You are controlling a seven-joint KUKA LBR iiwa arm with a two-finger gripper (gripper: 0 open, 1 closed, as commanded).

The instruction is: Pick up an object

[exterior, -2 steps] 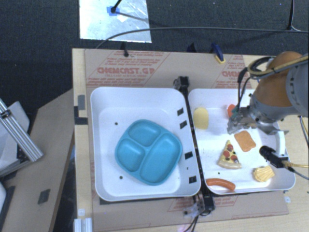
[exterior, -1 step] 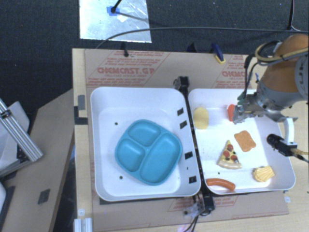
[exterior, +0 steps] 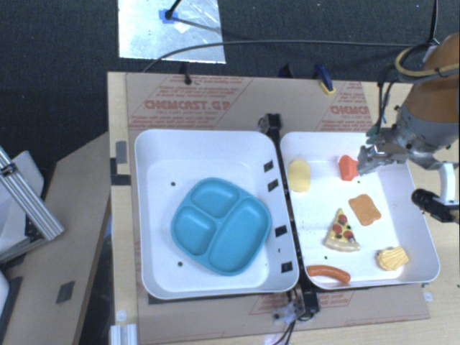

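You can't tell how the gripper has its jaws set. It sits just beside the orange-red piece in the right bin. Nearby lie a yellow lump, pizza slice, sausage. The left bin holds a blue plate.

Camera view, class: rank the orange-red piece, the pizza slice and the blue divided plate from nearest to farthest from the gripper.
1. Orange-red piece, right bin, just left of the gripper.
2. Pizza slice, same bin, lower down.
3. Blue divided plate, left bin.
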